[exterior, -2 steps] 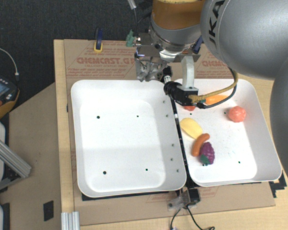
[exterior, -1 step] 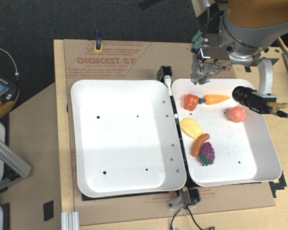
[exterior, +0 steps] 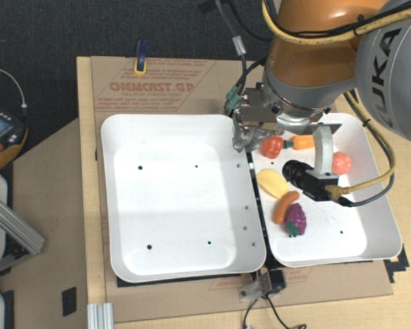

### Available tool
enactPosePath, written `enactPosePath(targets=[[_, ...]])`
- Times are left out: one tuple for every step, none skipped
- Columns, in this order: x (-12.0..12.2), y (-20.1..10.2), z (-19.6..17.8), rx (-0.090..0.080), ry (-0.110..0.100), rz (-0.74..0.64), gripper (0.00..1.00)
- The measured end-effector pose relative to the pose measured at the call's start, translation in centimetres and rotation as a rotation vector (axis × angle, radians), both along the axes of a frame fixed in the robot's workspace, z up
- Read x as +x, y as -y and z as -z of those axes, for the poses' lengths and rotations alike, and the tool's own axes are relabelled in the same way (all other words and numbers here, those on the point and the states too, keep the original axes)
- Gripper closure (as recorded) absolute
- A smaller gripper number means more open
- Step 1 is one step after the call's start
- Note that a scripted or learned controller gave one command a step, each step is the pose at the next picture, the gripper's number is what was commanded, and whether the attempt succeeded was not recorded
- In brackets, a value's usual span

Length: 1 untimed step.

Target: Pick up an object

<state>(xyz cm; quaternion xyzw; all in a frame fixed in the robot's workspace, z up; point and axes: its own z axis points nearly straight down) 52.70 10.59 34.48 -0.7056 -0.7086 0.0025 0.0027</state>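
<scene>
- Cardboard printed with red lettering lay over the desk, under both bins, with a small blue and yellow clip at its far edge.
- Left bin sat on the cardboard, touching the right bin along its long side.
- Tool hung over the far left corner of the right bin, just above a red toy; whether it was open or closed could not be told.
- Small toys lay grouped in the right bin: an orange piece beside the red one, a pink one further right, then a yellow piece, an orange sausage shape and a purple grape bunch nearer the front.
- Arm, grey with its orange band, reached in from the right.
</scene>
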Motion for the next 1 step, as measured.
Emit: enactPosePath(targets=[[-4.05, 4.26, -1.12, 0.000, 0.003, 0.009, 1.00]])
